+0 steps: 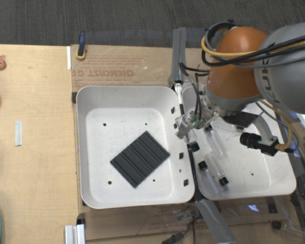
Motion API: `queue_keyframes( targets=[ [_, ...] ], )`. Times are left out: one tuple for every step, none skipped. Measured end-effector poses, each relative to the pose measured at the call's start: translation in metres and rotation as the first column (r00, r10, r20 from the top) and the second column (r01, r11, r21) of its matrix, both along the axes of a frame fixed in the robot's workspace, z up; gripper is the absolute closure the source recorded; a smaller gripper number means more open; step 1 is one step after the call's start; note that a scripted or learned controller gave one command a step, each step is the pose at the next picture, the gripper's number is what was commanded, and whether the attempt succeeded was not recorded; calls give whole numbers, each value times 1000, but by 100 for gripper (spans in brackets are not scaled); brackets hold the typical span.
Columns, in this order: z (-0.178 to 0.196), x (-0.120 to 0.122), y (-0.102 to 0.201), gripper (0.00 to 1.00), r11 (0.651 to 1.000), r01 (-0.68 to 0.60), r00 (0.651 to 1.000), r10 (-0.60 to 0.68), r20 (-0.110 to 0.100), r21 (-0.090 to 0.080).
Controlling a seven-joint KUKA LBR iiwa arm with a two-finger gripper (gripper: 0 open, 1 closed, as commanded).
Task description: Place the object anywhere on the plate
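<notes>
The arm (254, 65) comes in from the right, its orange band bulging over the right bin (264, 184) and hiding much of that bin's back half. Cables loop over the top of the band. The left bin (91, 151) sits just beside the right one, their inner walls touching along the middle. Both rest on a brown cardboard sheet (122, 67) on the bench (30, 111).

In the left bin, a dark ribbed plate (140, 158) lies flat, turned diamond-wise, a little right of the bin's centre and apart from every wall.

The gripper (213, 161) hangs below the wrist in the right bin, close to the shared wall. Its clear fingers blur against the white floor, so I cannot tell how they stand or whether anything lies between them. The object itself is not clear enough to pick out.
</notes>
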State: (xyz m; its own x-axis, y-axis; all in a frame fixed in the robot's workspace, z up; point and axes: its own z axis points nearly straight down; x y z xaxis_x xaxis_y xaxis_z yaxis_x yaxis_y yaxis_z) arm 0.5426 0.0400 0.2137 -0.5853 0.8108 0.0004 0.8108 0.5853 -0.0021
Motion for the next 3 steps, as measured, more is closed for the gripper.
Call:
queue_keyframes(
  targets=[
    [0, 0, 0, 0, 1000, 1, 1000, -1, 0, 0],
    [28, 46, 29, 0, 998, 58, 998, -58, 2, -1],
    [-14, 70, 75, 0, 930, -368, 930, 368, 2, 0]
  ],
)
